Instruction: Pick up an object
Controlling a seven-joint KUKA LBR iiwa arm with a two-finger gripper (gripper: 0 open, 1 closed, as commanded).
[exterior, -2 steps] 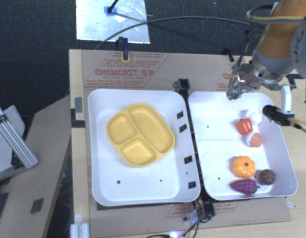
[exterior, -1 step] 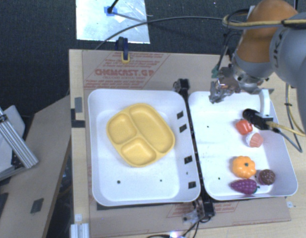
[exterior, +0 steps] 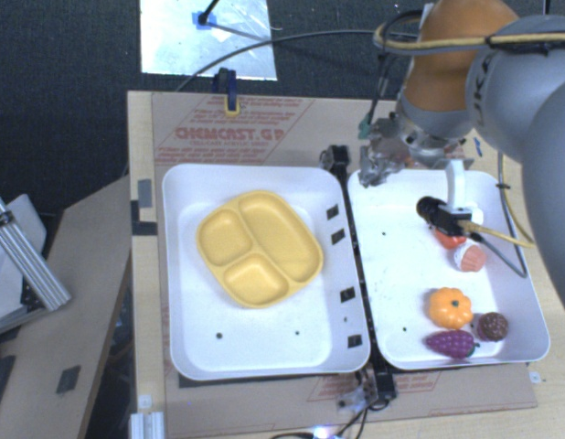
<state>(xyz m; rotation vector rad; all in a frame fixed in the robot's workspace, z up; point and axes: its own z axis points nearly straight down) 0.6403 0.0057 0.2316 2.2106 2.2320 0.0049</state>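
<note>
Gripper [exterior: 385, 165] hangs over right bin's [exterior: 392, 282] far-left corner; grip state unreadable. Left bin [exterior: 186, 273]: yellow tray [exterior: 258, 247]. Right bin, near-right side: pumpkin [exterior: 450, 307], grapes [exterior: 450, 343], brown fruit [exterior: 492, 326]. Pumpkin lies toward the near-right of gripper, well apart; likely the easiest pick.

My bins [exterior: 264, 355] look like smooth matt plastic; the yellow divided tray [exterior: 258, 247] is glossy plastic, the board [exterior: 237, 126] beneath perhaps cardboard.

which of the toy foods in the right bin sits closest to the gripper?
The orange-and-white piece by the right wall, highest up in the camera view. The little pumpkin, purple grapes and brown ball cluster at the near corner, farther from the gripper.
</note>
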